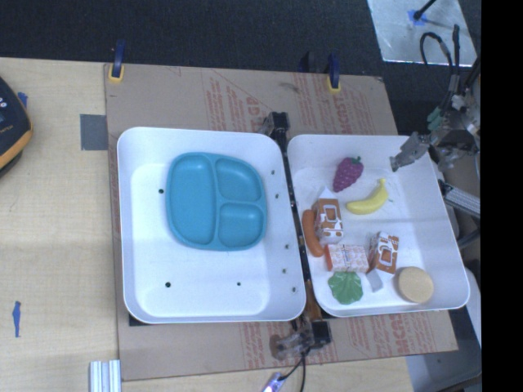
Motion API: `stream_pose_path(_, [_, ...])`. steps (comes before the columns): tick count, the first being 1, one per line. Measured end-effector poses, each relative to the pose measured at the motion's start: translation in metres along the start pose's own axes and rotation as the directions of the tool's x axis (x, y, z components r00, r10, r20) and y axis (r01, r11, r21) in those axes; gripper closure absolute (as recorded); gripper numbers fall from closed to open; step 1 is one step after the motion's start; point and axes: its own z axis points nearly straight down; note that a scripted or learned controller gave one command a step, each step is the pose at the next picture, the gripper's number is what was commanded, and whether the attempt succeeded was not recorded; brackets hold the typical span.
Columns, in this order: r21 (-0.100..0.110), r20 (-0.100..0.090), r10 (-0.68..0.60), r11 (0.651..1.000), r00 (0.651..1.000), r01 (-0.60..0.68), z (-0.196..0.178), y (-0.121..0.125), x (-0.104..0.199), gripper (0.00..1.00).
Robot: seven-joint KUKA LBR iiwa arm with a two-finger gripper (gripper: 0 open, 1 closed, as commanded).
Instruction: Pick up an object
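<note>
The left shallow white bin (139, 219) holds a blue plastic divided plate (216, 201), while the right white bin (433, 219) carries the candidates: a purple toy grape bunch (348, 172), a yellow toy banana (368, 200), small printed cartons (328, 220) and a round tan cookie-like disc (414, 284). At that bin's upper right edge the grey claw (406, 155) hovers, and whether it is open or closed cannot be told. Nothing appears lifted, so choosing, descending and grasping all seem left.

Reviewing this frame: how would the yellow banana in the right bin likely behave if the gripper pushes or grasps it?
The banana looks like smooth moulded plastic, so probably stiff, light and a bit slippery. Its curved shape may pivot or rock when nudged. It lies apart from the grapes, leaving approach room.
</note>
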Motion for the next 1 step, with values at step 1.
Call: stream_pose_path(1, [0.001, 0.000, -0.002, 1.000, 1.000, 0.002, 0.1730, 0.0302, -0.0070, 0.00])
